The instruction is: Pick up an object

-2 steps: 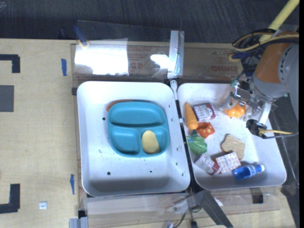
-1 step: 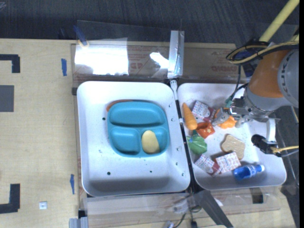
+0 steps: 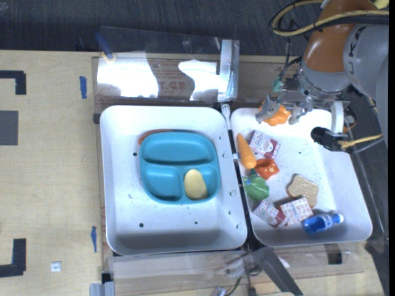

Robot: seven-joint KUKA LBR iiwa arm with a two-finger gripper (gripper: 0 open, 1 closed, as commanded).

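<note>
I see the jaws (image 3: 285,106) over the right bin's (image 3: 352,184) far edge, clenched on a small orange piece (image 3: 279,115), lifted clear of the bin floor. Below it lie a carrot (image 3: 246,152), red-white packets (image 3: 264,143), a green item (image 3: 257,187), a toast slice (image 3: 302,189) and a blue bottle (image 3: 322,222). Left bin (image 3: 117,165) holds a blue tray (image 3: 178,164) with a yellow lemon (image 3: 195,184).

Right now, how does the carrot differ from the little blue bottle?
The carrot is orange and tapered; the bottle is blue with a white cap. The carrot lies along the right bin's left wall, the bottle near its front right corner. Both lie flat in that bin.
</note>
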